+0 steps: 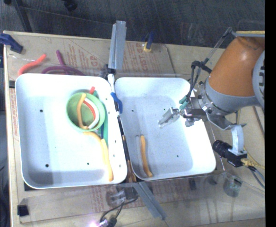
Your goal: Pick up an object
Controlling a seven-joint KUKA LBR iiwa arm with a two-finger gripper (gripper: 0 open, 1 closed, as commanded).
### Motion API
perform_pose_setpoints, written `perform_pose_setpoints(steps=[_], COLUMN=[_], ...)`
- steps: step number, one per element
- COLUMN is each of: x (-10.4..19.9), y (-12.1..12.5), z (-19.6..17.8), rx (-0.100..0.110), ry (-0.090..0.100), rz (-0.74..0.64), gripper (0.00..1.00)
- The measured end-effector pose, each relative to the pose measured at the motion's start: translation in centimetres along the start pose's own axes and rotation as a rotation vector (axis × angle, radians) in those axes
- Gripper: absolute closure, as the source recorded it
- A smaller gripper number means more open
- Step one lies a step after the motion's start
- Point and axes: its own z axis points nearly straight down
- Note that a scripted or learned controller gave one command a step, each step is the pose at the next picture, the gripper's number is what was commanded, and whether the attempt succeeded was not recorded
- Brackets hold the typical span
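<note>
Orange stick (144, 156), the only loose piece in the right bin (194, 162), lies along that bin's left wall near the front corner. The gripper (168, 117) hangs over the bin's middle with its fingers spread and nothing between them, well apart from the stick. This looks like the approach step; next it must shift toward the stick, descend and close.

Arm (232, 74) from right; wrist low
</note>
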Motion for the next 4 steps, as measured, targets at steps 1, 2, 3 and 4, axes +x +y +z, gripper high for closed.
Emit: perform_pose_setpoints(steps=[1,2,3,4], x=[4.9,1.3,1.3,6.2], y=[1.2,2.8,2.8,4.0], z=[6.0,18.8,17.8,8.4], rx=[0.002,0.001,0.001,-0.001], ry=[-0.001,0.000,-0.002,-0.001], rz=[0.011,-0.084,-0.089,0.009], gripper=[0.00,0.00,1.00,1.00])
